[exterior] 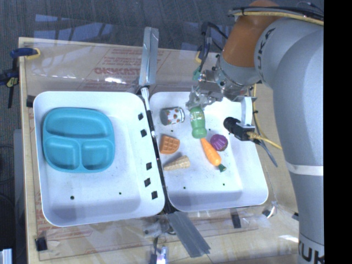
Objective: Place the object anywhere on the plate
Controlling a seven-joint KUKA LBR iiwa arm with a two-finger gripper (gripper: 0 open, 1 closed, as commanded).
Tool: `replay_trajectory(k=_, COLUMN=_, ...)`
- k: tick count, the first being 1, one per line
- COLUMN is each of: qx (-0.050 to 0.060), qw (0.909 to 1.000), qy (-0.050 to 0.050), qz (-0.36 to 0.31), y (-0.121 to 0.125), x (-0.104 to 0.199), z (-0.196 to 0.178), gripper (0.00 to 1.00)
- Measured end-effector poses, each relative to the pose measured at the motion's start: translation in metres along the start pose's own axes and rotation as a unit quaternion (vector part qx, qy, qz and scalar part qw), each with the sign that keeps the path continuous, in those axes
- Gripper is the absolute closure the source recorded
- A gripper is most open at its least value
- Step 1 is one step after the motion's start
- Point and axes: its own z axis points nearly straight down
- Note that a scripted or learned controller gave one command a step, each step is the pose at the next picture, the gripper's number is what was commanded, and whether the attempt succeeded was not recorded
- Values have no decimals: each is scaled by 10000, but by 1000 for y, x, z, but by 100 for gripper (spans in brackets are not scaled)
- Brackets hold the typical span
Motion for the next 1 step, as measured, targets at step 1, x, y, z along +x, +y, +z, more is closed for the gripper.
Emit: replay_trajectory(k=1, qx=-5, qw=9937, qy=-3, qz=-1124, y=19, x=65, z=-50, gripper=100)
